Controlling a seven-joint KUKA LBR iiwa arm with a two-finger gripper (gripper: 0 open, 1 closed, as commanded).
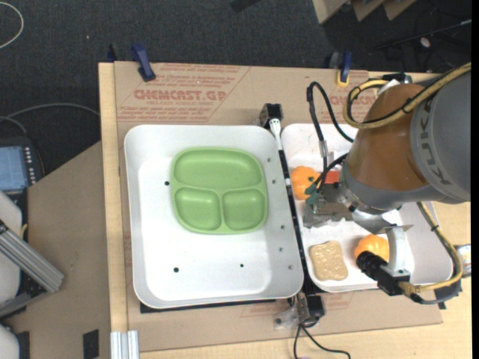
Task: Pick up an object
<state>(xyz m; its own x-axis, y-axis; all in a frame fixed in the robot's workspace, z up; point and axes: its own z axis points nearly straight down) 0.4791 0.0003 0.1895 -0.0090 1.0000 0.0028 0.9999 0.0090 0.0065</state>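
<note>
The right bin (299, 137) holds an orange fruit (303, 179) near its left wall, a tan slice of toast (328, 261) at its front, and another orange object (373, 246) further right. My gripper (320, 203) hangs low over the bin, right beside the orange fruit and just behind the toast. The bulky grey and orange wrist covers most of the bin, and its fingers are hidden from this angle.
The left bin (150, 260) carries a green divided plate (219, 190) in its back half. Black cables loop over the right bin's back edge. Blue clamps (142, 60) hold the cardboard bench cover at the back.
</note>
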